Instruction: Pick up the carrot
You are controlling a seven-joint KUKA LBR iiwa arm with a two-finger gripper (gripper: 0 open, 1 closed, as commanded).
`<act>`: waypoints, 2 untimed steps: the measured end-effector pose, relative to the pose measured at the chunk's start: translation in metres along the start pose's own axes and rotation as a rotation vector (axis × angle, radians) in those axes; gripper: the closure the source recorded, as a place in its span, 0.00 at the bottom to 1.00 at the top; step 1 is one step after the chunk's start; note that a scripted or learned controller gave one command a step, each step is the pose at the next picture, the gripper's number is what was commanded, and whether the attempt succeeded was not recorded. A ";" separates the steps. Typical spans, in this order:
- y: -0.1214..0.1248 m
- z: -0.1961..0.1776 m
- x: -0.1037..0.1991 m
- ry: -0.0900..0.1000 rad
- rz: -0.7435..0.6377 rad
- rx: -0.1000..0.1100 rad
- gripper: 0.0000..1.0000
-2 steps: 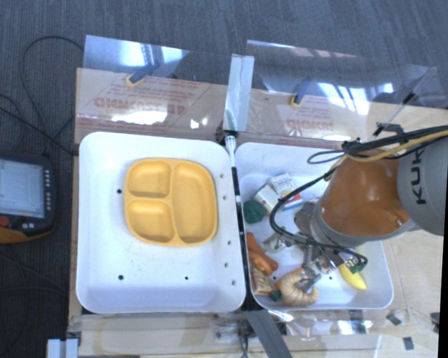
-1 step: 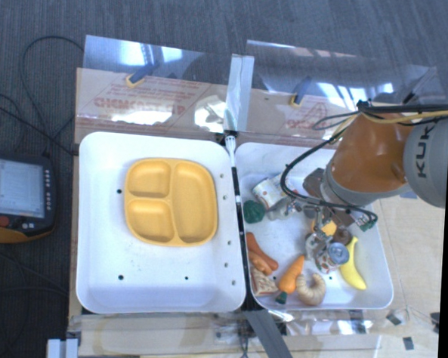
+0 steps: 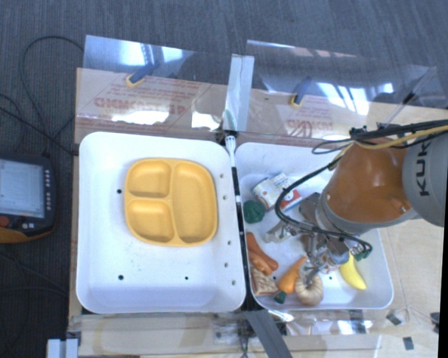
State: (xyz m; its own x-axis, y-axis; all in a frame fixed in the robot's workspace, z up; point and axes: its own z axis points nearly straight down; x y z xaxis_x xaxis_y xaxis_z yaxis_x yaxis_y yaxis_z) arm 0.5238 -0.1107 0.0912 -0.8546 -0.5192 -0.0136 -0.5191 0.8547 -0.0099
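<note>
The carrot (image 3: 290, 277) is orange with a green stub at its lower end. It lies slanted near the front of the right bin (image 3: 379, 297). My gripper (image 3: 316, 263) hangs low over the bin, just above and to the right of the carrot's upper end. It is also close to a pale bagel-like ring (image 3: 309, 290). The metal parts of the gripper overlap the carrot's tip, so I cannot make out any contact. The orange band of the arm (image 3: 367, 183) covers the bin's back right part.
A yellow divided plate (image 3: 170, 201) sits in the left bin (image 3: 97, 280). The right bin also holds a banana (image 3: 353, 272), a red-orange sausage (image 3: 259, 253), a cracker (image 3: 262, 280), a green round item (image 3: 253, 212) and a small can (image 3: 270, 189). A tablet (image 3: 17, 192) lies far left.
</note>
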 end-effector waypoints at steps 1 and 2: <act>0.020 -0.001 0.010 -0.007 -0.282 0.007 0.00; 0.020 -0.001 0.021 -0.007 -0.403 0.007 0.00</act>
State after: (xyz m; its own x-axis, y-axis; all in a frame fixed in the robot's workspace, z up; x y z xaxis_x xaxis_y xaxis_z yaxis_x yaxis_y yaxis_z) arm 0.4953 -0.1044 0.0921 -0.5826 -0.8127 -0.0142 -0.8124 0.5827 -0.0223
